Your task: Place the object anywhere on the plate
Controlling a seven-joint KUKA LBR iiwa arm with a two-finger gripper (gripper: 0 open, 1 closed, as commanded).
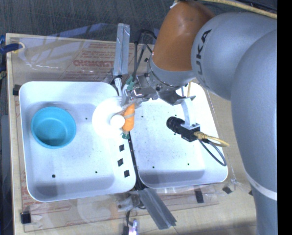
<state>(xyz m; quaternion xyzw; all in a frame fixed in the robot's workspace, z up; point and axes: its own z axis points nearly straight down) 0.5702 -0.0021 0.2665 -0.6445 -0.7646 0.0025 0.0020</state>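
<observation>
Carrot-like orange object [129, 117] hangs at the gripper [128, 100], over the right edge of the white plate [102, 117] in the left bin [62, 180]. Its upper end sits right at the fingertips; looks pinched between them, though the grip is partly hidden. Blue bowl [53, 127] well apart to the left. Judgement: shift slightly left so the object clears the plate's rim, lower close, then release so it doesn't roll toward the right bin [175, 175].
</observation>
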